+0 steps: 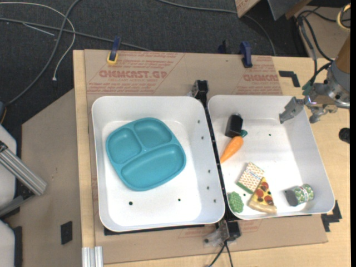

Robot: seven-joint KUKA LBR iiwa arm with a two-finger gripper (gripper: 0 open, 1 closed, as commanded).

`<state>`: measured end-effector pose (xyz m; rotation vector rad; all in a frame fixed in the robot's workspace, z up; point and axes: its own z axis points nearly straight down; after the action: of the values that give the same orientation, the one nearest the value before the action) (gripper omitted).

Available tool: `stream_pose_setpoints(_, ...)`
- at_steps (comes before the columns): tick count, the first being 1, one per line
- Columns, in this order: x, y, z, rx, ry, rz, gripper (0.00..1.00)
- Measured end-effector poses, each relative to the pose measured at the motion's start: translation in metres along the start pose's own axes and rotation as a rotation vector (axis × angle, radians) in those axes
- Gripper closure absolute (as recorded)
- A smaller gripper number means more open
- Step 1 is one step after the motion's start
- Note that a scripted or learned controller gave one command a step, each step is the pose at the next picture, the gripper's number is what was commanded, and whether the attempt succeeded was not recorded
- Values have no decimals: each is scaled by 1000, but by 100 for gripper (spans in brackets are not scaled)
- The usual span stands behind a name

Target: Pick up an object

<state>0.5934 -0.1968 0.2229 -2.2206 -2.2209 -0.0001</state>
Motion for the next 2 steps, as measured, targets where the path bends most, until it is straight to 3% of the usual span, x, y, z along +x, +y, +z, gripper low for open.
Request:
stream_pose_setpoints(1,0,0,0,0,0,0,0)
stream_pose_setpoints(2,4,-9,48,1,0,0,0)
